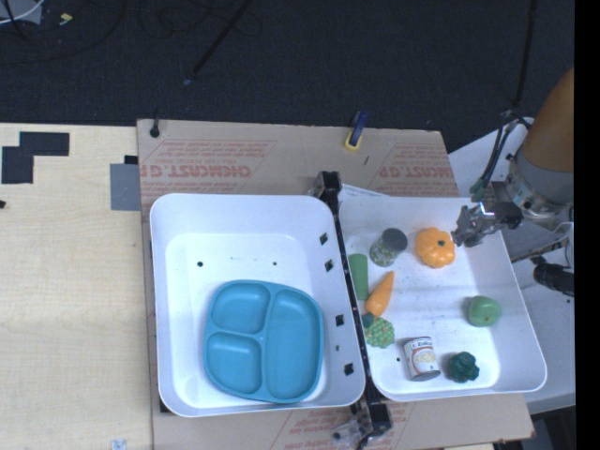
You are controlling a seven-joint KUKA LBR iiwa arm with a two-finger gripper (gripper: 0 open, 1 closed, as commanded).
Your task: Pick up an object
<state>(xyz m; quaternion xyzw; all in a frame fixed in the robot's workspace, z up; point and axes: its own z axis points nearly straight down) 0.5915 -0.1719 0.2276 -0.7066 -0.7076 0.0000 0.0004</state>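
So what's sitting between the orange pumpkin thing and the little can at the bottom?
In the camera view, nothing sits directly between the pumpkin and the can: that stretch is bare white bin floor. The carrot lies just left of that line.

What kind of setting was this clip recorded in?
Most likely a robotics lab bench set up for picking trials: two shallow white plastic bins clipped side by side on a cardboard sheet, toy food such as a small orange plastic pumpkin, and loose black cables on dark floor.

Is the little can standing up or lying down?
Lying down. The can lies on its side in the right bin, label facing up, one round end showing.
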